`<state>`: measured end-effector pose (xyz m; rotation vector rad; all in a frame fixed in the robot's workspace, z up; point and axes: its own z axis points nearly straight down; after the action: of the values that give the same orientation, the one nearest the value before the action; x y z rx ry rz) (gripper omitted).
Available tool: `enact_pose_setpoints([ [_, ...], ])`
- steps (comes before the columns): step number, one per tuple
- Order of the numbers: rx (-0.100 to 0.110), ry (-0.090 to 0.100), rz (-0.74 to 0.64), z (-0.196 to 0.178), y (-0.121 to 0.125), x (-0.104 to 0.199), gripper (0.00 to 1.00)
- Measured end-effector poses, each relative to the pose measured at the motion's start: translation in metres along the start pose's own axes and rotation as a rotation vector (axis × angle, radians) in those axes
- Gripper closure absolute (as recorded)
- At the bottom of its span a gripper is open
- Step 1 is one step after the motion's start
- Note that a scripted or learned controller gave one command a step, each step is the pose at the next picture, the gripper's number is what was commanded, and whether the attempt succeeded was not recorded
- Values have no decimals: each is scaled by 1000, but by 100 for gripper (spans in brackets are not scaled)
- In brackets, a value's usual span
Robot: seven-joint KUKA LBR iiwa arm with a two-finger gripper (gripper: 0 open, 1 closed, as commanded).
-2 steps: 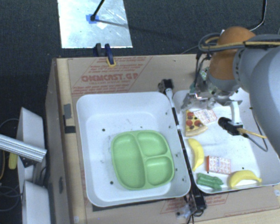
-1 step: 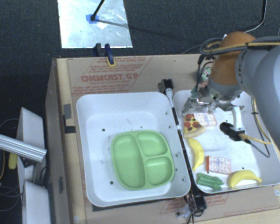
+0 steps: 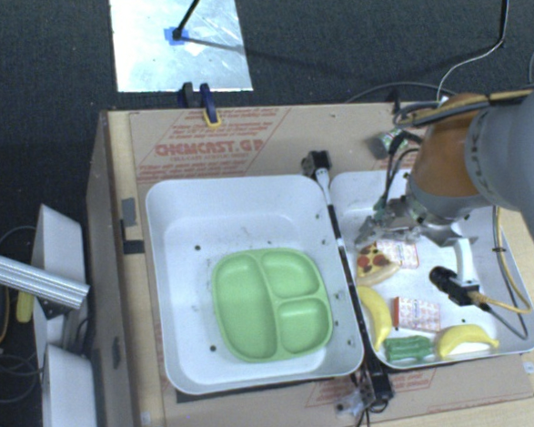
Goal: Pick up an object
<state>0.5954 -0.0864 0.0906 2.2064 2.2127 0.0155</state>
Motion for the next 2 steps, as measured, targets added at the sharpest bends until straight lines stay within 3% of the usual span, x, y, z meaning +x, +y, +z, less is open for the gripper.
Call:
enact_pose_setpoints([
  [1,-1,-1,0,0,-45,-6,0],
  [2,-4,3,-2,-12,-43,-4,100],
])
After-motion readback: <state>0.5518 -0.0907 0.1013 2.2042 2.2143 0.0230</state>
